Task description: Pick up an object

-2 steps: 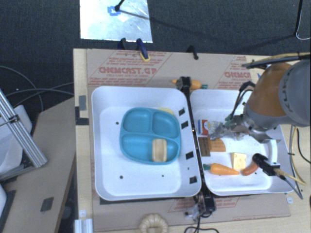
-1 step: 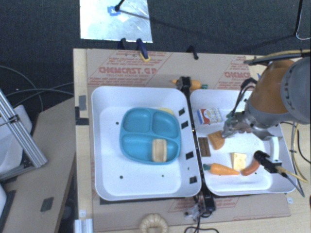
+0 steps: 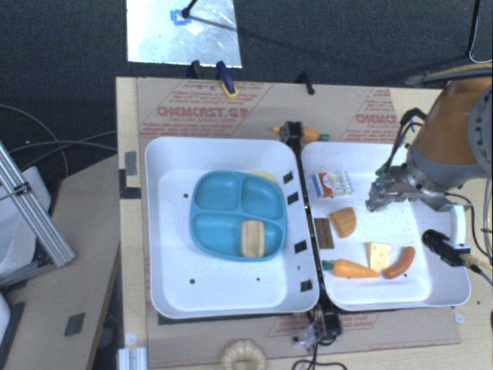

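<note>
My grey two-finger gripper (image 3: 379, 199), jaw state I cannot tell, hovers just right of the orange bread-like wedge (image 3: 343, 222), lower-left of it.

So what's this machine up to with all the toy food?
A robot arm reaches in over the right bin, trying to pick something up. Its gripper hangs above the bin floor with nothing visibly in it. Below it lie a carrot, a cheese slice, a sausage and a small packet. The left bin holds a blue divided plate with a bread piece on it.
</note>
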